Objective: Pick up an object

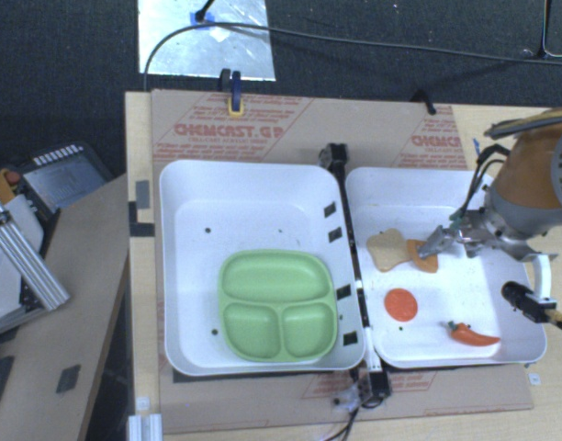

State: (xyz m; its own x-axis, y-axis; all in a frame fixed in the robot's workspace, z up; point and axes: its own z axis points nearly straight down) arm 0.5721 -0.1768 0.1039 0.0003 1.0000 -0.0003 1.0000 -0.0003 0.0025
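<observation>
In the right bin [501,274], nearest lies a toy carrot [472,335], then a red disc [400,304]. Farther back, the pincer [437,243] rests low against a tan-and-orange piece [396,251]; whether it is clenched I cannot tell.

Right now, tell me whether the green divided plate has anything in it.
Empty. The green divided plate lies flat in the left bin, and all three of its compartments show bare green, with nothing resting in them.

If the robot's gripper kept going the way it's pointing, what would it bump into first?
Probably the orange piece right at the gripper tip, with the tan piece just beyond; height is hard to judge.
</observation>
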